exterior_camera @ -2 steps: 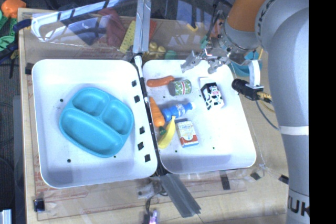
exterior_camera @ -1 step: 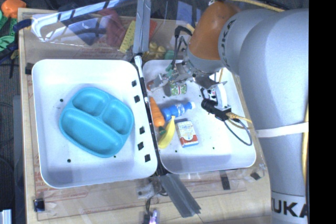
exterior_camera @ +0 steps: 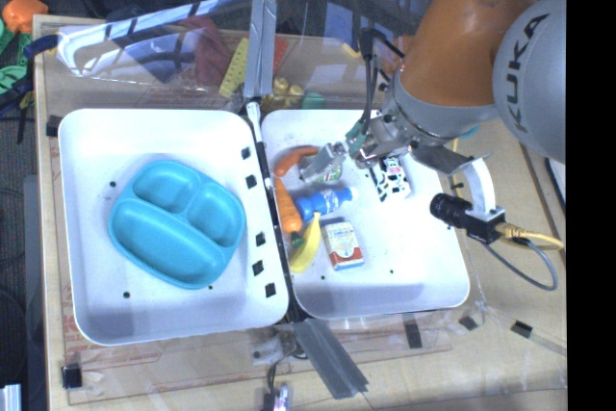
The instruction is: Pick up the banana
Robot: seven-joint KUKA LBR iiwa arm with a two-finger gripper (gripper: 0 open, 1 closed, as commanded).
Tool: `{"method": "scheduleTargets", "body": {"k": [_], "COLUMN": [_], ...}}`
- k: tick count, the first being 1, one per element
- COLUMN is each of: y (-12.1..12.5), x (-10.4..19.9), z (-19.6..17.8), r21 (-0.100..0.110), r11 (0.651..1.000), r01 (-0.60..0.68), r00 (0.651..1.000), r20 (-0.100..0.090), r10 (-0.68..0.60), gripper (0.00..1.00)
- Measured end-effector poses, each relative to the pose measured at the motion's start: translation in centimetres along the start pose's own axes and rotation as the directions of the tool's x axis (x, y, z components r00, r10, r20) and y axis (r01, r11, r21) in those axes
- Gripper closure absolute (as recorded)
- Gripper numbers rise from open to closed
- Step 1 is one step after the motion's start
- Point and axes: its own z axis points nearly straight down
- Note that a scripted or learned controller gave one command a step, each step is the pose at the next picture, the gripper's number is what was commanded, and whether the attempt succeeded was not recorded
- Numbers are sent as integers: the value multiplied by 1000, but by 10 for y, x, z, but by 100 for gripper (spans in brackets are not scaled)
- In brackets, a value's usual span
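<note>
Banana [exterior_camera: 306, 245] — right bin [exterior_camera: 433, 279], low against the left wall, curved, touching the carrot [exterior_camera: 287, 207] above it and lying just beside the small red box [exterior_camera: 343, 244]. Gripper [exterior_camera: 332, 164] — over the bin's upper middle, above a blue bottle [exterior_camera: 322, 201]; grip state cannot be told. Risk: crowding — a descent may catch carrot or box, or pin the banana against the wall.

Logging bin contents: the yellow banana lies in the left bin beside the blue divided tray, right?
Not quite. The camera view shows the yellow banana in the right white bin, against its left wall. The blue divided tray sits alone in the left white bin.
</note>
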Motion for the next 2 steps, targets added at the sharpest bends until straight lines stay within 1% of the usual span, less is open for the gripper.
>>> {"method": "scheduleTargets", "body": {"k": [1, 2], "y": [-28, -26], "x": [19, 18], "z": [110, 100], "r21": [5, 4], "r11": [999, 999], "r01": [50, 53], "r00": [999, 999], "r20": [-3, -1], "r10": [-50, -53], "gripper": [0, 100]}}
